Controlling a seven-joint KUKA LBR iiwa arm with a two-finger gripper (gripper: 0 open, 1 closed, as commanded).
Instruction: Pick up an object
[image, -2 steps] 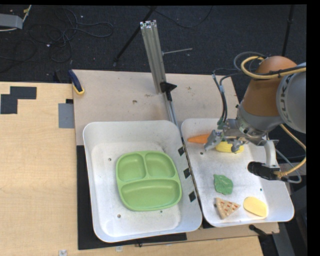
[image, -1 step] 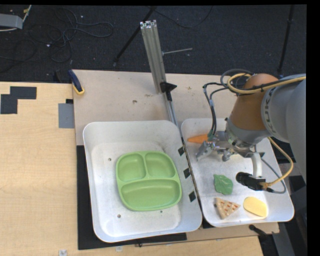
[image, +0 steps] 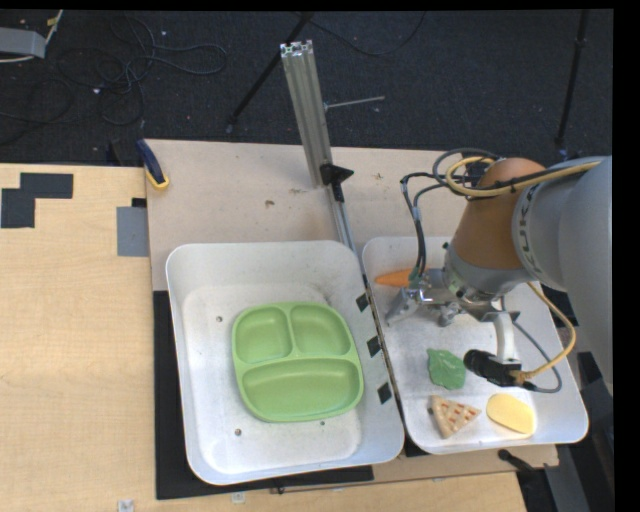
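Position: one fixed camera, mounted above the desk (image: 80, 300).
Facing: looks down at a slant, the dark floor beyond the desk's far edge.
Range: far enough to take in both white bins (image: 200, 400).
Arm (image: 560, 230): enters right of the bins.

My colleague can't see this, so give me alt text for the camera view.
A grey robot arm reaches from the right over the right bin, which holds an orange piece, a green piece, a pizza slice and a yellow piece. The left bin holds a green divided plate.
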